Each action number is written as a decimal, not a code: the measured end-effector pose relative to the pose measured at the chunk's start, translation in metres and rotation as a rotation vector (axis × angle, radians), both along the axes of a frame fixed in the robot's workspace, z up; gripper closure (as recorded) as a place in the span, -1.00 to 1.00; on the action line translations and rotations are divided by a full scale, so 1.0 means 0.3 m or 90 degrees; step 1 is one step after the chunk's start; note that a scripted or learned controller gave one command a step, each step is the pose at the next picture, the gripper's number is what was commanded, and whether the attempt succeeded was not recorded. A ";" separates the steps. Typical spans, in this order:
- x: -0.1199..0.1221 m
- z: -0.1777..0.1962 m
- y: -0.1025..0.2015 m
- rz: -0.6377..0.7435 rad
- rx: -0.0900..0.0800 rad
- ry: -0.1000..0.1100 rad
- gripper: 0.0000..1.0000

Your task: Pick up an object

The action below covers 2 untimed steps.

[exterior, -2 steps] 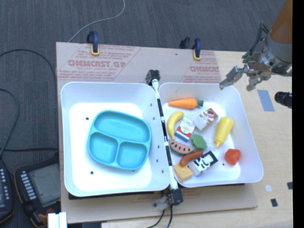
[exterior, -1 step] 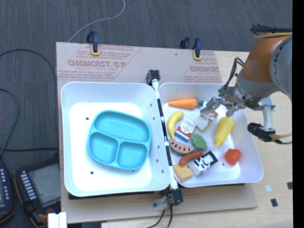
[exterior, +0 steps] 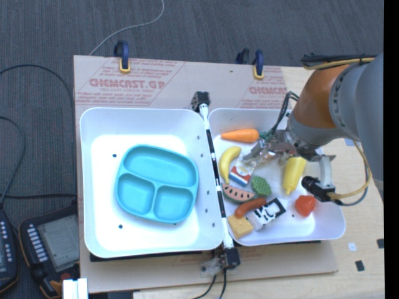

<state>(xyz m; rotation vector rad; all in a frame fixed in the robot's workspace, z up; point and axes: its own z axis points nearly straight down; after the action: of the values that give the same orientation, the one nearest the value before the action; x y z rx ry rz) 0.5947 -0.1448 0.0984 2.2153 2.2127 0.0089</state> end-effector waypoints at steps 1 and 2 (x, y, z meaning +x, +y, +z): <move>-0.188 -0.022 0.064 -0.001 -0.001 -0.006 -1.00; -0.181 0.021 0.068 0.000 0.001 -0.008 1.00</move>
<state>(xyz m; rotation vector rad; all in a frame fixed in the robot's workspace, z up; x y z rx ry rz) 0.5405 -0.1243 0.1047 2.2091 2.2081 0.0249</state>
